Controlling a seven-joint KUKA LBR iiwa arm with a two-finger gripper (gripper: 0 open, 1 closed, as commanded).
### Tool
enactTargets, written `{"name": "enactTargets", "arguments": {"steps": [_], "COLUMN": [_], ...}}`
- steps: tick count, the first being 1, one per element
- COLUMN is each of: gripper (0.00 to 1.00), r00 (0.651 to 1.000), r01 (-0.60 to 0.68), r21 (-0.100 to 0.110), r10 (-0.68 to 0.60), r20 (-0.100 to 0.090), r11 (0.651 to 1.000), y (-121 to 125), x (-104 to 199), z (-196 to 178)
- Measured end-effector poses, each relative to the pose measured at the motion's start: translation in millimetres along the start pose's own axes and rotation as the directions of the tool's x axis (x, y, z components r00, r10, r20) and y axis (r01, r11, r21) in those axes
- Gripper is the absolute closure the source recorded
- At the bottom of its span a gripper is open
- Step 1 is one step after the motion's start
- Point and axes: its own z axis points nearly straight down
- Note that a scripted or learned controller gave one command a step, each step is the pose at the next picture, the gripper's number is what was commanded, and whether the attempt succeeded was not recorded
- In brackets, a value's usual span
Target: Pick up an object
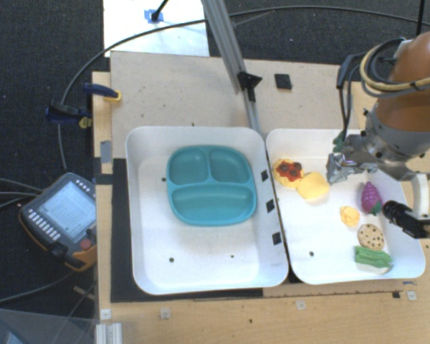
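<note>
The claw (335,169), its opening impossible to judge, hovers over the right bin (301,264) just beside the yellow toy (313,186), with a red-topped piece (287,171), purple grapes (370,197), cookie (370,236) nearby and a teal divided plate (211,185) in the left bin (150,256).

arm (405,113): grey casing | orange band above wrist | black cable loops | gripper (338,167): silver metal
</note>
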Motion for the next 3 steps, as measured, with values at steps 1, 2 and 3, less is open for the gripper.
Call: {"name": "enactTargets", "arguments": {"steps": [1,2,3], "gripper": [1.0,1.0,1.0], "r00": [1.0,1.0,1.0], "r01": [0.003,0.002,0.001], "r21": [0.001,0.001,0.002], "r10": [-0.003,-0.002,-0.001], "r20": [-0.002,-0.001,0.0], "r11": [1.0,1.0,1.0], "y": [0.2,10.9,13.1], "x": [56.9,116.1,168.8], "z": [0.7,17.8,38.4]}}
